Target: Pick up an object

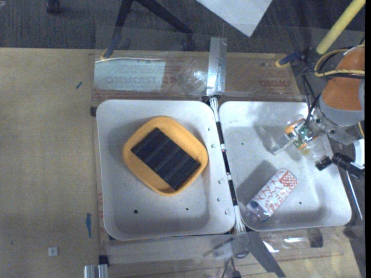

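A yellow-orange pad with a black ribbed panel (165, 155) lies in the middle of the left bin (116, 213). A clear plastic bottle with a red and white label (272, 194) lies on its side in the right bin (330, 210), near the front. My gripper (297, 133) hangs over the back right part of the right bin, up and to the right of the bottle and apart from it. The grey arm with its orange band (342, 94) reaches in behind it. I see nothing held.
A metal divider rail (223, 155) runs between the two bins. Cables (339, 161) trail by the right bin's right edge. A taped clear sheet (151, 74) lies behind the bins, and bare bench (40, 155) stretches to the left.
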